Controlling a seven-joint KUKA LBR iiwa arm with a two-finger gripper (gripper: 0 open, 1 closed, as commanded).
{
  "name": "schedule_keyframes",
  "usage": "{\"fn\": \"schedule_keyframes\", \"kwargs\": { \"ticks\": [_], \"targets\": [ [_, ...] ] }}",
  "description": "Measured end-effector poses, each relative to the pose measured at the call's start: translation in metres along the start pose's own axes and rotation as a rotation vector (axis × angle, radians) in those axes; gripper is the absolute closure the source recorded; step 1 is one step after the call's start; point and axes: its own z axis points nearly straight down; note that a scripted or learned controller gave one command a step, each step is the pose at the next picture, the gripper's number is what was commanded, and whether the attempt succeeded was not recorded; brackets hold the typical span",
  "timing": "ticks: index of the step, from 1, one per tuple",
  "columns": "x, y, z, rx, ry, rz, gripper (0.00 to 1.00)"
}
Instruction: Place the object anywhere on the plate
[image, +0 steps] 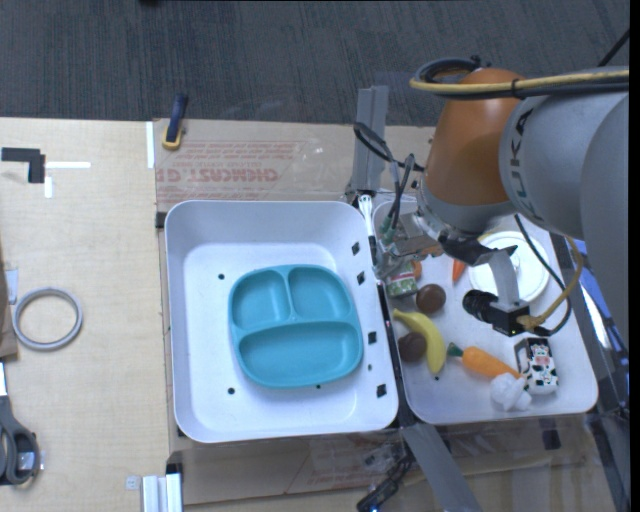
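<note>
A blue three-compartment plate (296, 325) lies in the left white bin (190, 330) with nothing on it. My gripper (398, 262) hangs low over the left edge of the right bin (570, 395), just past the wall between the bins. A small greenish thing (402, 287) sits right under the gripper; whether it is held is hidden. Close by in the right bin lie a brown ball (431, 297), a yellow banana (427, 337), a second brown lump (411, 346), a carrot (483, 362) and a small orange piece (458, 269).
A black-and-white cow toy (538, 364) and a white lump (508, 393) rest at the right bin's front. A white disc (528, 262) lies under the arm. On the bench to the left are a grey ring (45, 318) and scissors (15, 452).
</note>
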Motion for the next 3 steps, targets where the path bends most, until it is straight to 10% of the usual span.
{"fn": "schedule_keyframes", "kwargs": {
  "ticks": [1, 2, 3],
  "targets": [
    [0.026, 0.066, 0.008, -0.003, -0.001, -0.051, 1.00],
    [0.024, -0.010, -0.103, -0.003, -0.002, -0.246, 1.00],
    [0.081, -0.043, 0.009, -0.001, 0.000, -0.331, 1.00]
  ]
}}
